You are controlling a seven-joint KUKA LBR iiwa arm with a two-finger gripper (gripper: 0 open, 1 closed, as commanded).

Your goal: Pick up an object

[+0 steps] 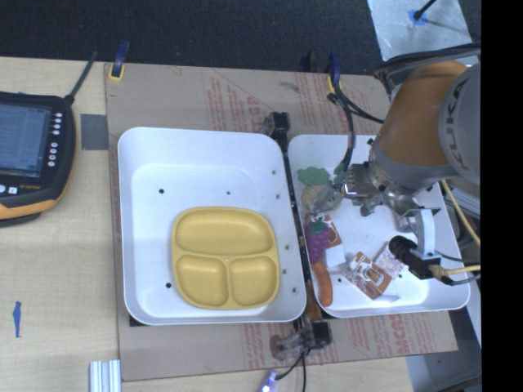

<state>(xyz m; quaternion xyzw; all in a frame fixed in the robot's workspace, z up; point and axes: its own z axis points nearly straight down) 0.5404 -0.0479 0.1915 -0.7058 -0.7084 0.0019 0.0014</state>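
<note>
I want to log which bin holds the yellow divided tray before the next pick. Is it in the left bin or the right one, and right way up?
The yellow tray lies in the left bin, right way up: its three compartments face the camera.

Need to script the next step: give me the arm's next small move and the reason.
Probably lower the claw straight down onto the toys beneath it. It hovers over the right bin's left side, above the tan piece and purple grapes; nothing is seen between its tips, so no pick has happened yet.
</note>
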